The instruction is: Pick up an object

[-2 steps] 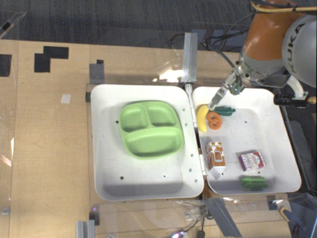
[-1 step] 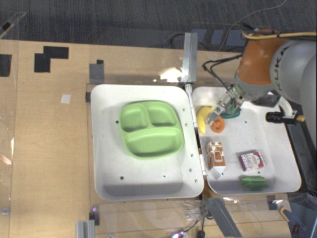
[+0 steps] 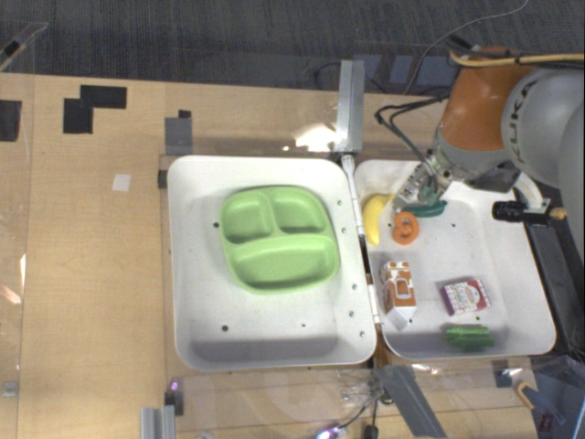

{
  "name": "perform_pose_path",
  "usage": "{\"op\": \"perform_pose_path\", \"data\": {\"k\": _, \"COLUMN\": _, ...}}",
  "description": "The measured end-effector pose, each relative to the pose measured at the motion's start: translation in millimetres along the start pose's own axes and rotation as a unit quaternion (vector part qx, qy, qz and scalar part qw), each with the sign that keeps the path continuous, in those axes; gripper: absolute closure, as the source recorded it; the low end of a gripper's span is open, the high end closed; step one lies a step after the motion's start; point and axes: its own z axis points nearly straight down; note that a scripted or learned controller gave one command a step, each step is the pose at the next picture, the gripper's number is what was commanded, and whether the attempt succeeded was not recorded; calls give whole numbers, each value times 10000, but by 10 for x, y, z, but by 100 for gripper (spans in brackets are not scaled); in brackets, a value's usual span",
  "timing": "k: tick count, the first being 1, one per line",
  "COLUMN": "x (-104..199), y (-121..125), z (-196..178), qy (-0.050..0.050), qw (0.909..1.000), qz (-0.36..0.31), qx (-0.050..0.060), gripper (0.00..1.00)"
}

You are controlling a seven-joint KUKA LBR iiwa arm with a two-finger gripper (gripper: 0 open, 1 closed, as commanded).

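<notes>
A green divided tray (image 3: 278, 238) lies in the middle of the left bin (image 3: 196, 337). Black patches (image 3: 91, 106) mark the bench (image 3: 82, 273) near its far left corner.

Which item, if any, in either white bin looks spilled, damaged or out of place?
Nothing stands out. The green tray lies flat in the left bin. In the right bin, the banana, orange piece, carton, purple packet and green item lie apart. The end effector is low over a teal object.

In your right bin (image 3: 539, 323) lie a yellow banana (image 3: 374, 218), an orange ring (image 3: 406, 229), two small packets (image 3: 398, 288) — and a green piece (image 3: 468, 337) near the front rim.
</notes>
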Motion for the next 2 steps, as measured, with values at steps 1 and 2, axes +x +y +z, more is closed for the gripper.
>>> {"op": "perform_pose_path", "data": {"k": 1, "x": 0, "y": 0, "z": 0, "qy": 1, "qw": 10000, "qz": 0, "qx": 0, "gripper": 0}}
{"op": "perform_pose_path", "data": {"k": 2, "x": -45, "y": -348, "z": 217, "qy": 20, "qw": 10000, "qz": -19, "qx": 19, "gripper": 0}}
